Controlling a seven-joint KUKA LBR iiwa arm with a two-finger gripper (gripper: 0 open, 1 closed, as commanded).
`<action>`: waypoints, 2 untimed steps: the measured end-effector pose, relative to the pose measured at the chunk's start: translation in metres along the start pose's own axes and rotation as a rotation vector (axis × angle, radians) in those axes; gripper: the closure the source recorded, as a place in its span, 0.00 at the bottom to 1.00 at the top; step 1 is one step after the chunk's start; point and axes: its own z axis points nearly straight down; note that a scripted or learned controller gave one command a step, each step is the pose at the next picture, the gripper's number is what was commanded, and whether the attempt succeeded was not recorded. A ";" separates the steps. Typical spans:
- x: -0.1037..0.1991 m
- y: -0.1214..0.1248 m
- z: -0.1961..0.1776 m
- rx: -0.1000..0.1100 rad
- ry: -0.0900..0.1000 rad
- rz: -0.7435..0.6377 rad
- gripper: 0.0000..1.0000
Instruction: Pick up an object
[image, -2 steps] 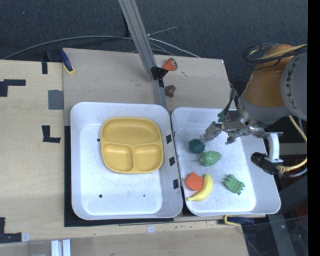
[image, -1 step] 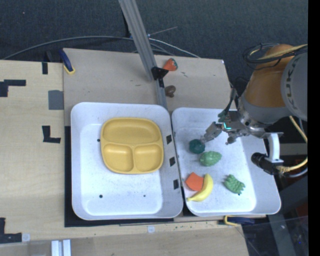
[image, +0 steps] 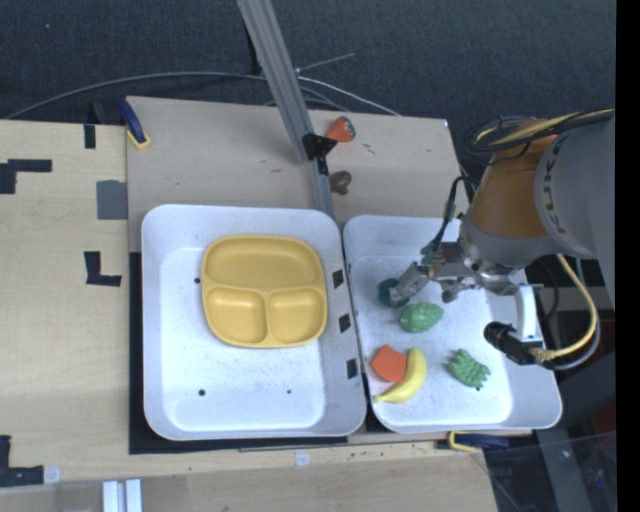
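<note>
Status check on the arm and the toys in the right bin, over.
Claw low over right bin, nothing seen held. Dark green toy by one finger, light green toy just below. Banana, orange piece and green leafy toy clear of it.

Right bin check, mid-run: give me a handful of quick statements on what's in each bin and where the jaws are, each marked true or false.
1. The yellow divided tray lies in the left bin. True.
2. The banana lies in the left bin. False: it lies in the right bin, near the front edge.
3. The orange piece sits right beside the banana. True.
4. The gripper hangs over the yellow tray. False: it is over the right bin, by a dark green object.
5. A light green lumpy object lies just below the gripper in the view. True.
6. The spiky green object sits on the tray. False: it lies in the right bin.
</note>
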 end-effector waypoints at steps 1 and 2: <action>-0.007 -0.007 0.049 -0.016 -0.007 0.002 0.00; -0.006 -0.007 0.062 -0.005 0.000 -0.001 0.00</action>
